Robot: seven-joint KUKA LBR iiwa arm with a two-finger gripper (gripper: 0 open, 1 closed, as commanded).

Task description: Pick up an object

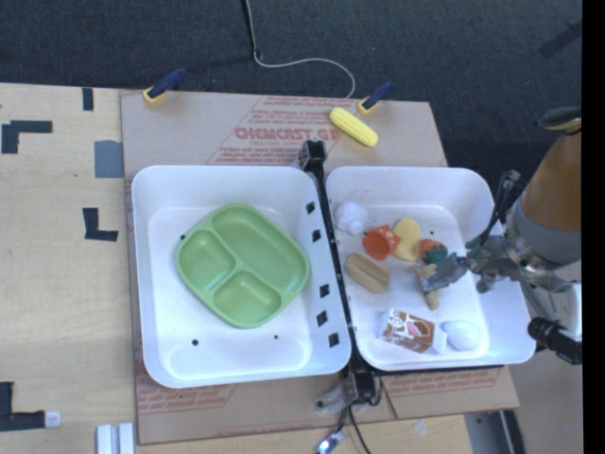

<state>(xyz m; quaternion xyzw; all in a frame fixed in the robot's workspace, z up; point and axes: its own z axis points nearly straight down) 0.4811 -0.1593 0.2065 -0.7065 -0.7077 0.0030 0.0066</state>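
Note:
The right bin (473, 192) holds several small items: a white ball (352, 218), a red tomato-like piece (379, 242), a yellow piece (407, 237), a small red and green piece (433, 251), a tan bread roll (368, 272), a brown and white packet (409, 330) and a white egg-like piece (462, 334). My gripper (439, 277) reaches in from the right and sits low in this bin, just right of the roll and below the red and green piece. Its dark fingers blur together over a small tan item.
The left bin (151, 282) carries a green divided plate (243, 265). A yellow corn-like toy (354, 127) lies on the cardboard behind the bins. Blue and yellow clamps (165, 84) hold the cardboard's back edge. A cable (284, 62) runs across the dark floor beyond.

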